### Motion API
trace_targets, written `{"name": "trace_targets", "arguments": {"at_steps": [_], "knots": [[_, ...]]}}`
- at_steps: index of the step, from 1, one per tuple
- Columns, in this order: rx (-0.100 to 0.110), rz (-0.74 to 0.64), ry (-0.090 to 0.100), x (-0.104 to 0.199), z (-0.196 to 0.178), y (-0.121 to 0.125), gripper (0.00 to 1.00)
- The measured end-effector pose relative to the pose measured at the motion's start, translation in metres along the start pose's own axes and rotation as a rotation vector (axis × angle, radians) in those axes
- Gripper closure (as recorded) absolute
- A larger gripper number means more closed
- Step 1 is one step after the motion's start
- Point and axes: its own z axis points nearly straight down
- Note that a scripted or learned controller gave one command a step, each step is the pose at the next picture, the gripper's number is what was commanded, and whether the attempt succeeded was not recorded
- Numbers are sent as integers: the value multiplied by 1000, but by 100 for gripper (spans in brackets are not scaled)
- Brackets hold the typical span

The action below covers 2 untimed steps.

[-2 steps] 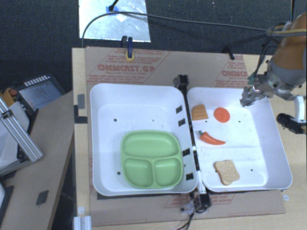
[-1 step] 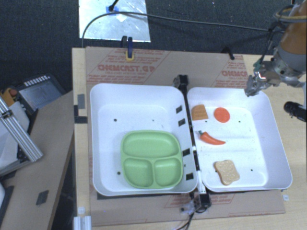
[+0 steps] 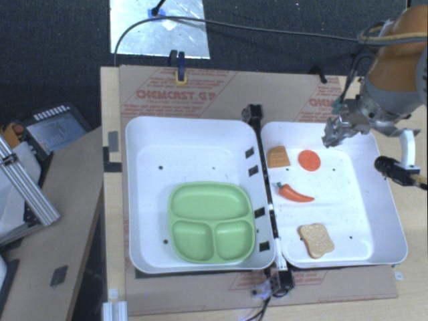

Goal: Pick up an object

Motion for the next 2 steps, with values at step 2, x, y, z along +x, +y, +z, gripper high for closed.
{"name": "trace_targets", "arguments": {"at_steps": [2], "knots": [[0, -2, 1, 113, 3, -37, 100]]}}
